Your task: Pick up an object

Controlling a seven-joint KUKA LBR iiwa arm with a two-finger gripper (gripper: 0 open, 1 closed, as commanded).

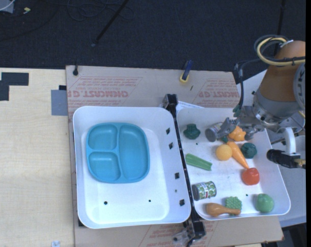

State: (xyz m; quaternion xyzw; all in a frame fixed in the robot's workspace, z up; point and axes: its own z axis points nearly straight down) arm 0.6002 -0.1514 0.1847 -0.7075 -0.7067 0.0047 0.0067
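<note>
on your bench, the grey arm (278,81) with its orange band reaches in from the right and hangs low over the far part of the right bin (278,197), its gripper (228,129) down among the toy food there. you see the grey fingers (217,133) angled toward the left, resting against a small orange piece (238,134); whether they are spread or closed, and whether anything sits between them, cannot be told from this slant. just near of the gripper lies a yellow lemon-like ball (223,152), touching a carrot (239,156) that slants toward the near right, with a dark green lump (249,149) beside it. a second dark green piece (191,132) sits at the far left of the bin, a green pod (198,162) lies near of it, and a small can (204,190) rests on its side near the left wall. a red tomato (251,176) sits right of centre, and along the near edge you find a drumstick (219,209), a broccoli floret (233,204) touching it, and a pale green round fruit (264,203) at the right corner. the left bin (93,210) holds a blue divided plate (117,153).
</note>
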